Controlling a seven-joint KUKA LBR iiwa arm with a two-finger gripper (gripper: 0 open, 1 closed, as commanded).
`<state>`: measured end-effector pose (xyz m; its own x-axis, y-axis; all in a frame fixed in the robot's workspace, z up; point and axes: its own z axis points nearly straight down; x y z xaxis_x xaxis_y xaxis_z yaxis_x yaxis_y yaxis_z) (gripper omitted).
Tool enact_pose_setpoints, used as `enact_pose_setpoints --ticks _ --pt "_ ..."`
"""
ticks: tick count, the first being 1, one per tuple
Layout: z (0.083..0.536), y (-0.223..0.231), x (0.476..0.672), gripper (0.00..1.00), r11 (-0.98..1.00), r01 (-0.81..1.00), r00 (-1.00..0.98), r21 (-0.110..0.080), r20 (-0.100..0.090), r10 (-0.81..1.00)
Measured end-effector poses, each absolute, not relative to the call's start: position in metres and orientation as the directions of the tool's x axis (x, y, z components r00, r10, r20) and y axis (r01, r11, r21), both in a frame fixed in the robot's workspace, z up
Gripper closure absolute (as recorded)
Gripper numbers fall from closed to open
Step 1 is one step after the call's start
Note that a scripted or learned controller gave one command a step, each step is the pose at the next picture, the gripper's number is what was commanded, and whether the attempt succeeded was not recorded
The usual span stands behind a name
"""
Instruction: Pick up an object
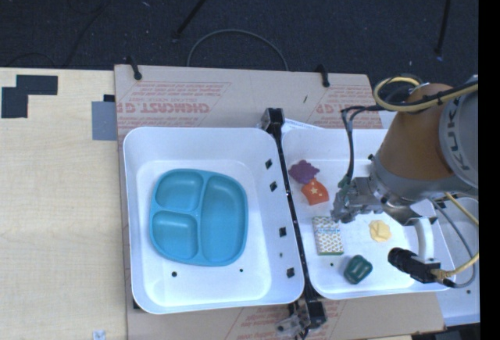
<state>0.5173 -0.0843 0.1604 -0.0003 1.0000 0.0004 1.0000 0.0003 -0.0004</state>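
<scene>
In the right bin (pixel 328 155) lie several small objects: a purple piece (pixel 303 171), an orange-red piece (pixel 316 192), a patterned green-white block (pixel 328 236), a dark green piece (pixel 358 269) and a pale yellow piece (pixel 380 231). My gripper (pixel 342 212) hangs low over this bin, just above the patterned block's upper right corner and right of the orange-red piece. Nothing shows between its fingers.
The left bin (pixel 141 166) holds a blue divided plate (pixel 199 216). A black divider with clips (pixel 285 205) runs between the bins. The arm's orange band and grey body (pixel 418 155) cover the right bin's far right side, with cables and a black fitting (pixel 412 264) near its front right corner.
</scene>
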Motion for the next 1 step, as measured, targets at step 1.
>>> enact_pose_setpoints --ticks 1 --pt "0.2145 -0.0921 0.5098 1.00 -0.005 1.000 0.005 0.001 0.000 1.000"
